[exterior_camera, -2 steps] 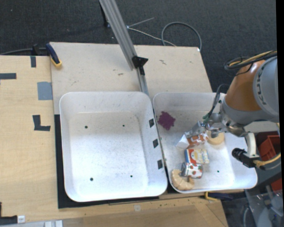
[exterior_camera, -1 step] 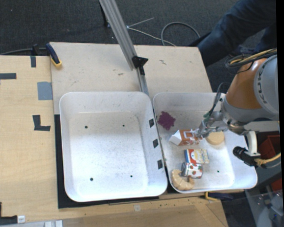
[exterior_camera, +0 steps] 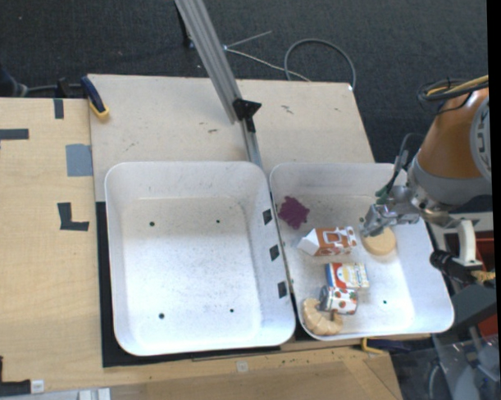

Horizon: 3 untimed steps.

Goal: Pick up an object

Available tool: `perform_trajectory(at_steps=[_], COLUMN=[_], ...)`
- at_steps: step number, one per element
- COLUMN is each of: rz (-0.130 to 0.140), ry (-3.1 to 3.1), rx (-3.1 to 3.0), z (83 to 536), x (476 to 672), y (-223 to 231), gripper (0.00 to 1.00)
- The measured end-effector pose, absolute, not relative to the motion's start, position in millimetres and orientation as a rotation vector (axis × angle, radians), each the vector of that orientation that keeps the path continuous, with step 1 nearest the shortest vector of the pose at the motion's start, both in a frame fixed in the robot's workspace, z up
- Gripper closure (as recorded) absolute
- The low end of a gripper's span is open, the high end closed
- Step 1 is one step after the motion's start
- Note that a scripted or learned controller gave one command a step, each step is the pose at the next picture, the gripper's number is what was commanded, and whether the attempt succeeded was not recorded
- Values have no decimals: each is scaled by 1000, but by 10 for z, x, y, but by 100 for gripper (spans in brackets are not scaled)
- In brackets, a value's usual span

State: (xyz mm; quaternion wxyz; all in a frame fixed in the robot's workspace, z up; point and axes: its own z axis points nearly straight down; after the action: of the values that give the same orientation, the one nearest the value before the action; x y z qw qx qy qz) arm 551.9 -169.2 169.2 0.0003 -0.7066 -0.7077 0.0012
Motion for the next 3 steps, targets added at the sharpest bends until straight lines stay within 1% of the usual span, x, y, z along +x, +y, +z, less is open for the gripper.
perform_trajectory(at_steps=[1,2,3], rz=[2,9,4], ry=[-2225,-2220,-2227], rx=[-2219,-2216,-2208], z=[2186,2097,2143], x=[5540,5546,5714], y=[-1692,-1690,-1074], gripper=[100,100,100])
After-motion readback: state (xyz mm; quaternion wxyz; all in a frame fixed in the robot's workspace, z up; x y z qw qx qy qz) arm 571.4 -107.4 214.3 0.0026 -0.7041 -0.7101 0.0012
